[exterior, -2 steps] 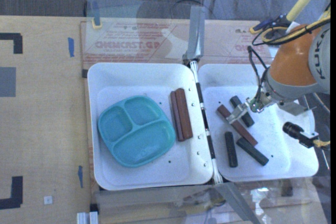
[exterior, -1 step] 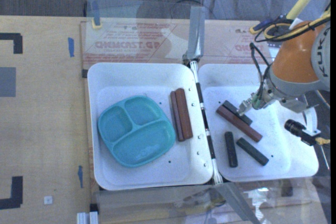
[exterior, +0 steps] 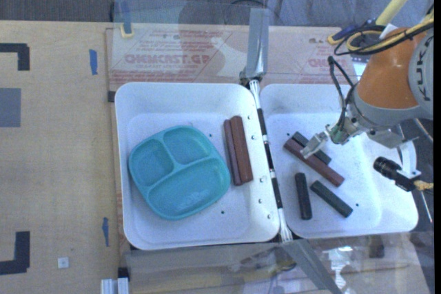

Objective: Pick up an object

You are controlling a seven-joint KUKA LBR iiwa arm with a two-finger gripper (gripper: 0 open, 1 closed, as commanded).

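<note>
- The hand [exterior: 318, 143] is seen low over the right bin [exterior: 386, 217], reached in from the right on the grey arm [exterior: 389, 82].
- How far the hand is open cannot be told; nothing is seen held.
- A brown bar [exterior: 324, 167] lies directly beneath the hand, crossed by a dark block [exterior: 303, 143].
- Two dark blocks [exterior: 303, 196] lie below it.
- A teal divided plate [exterior: 179, 172] and two brown bars [exterior: 236, 149] lie well to its left, in the left bin [exterior: 131, 113].
</note>
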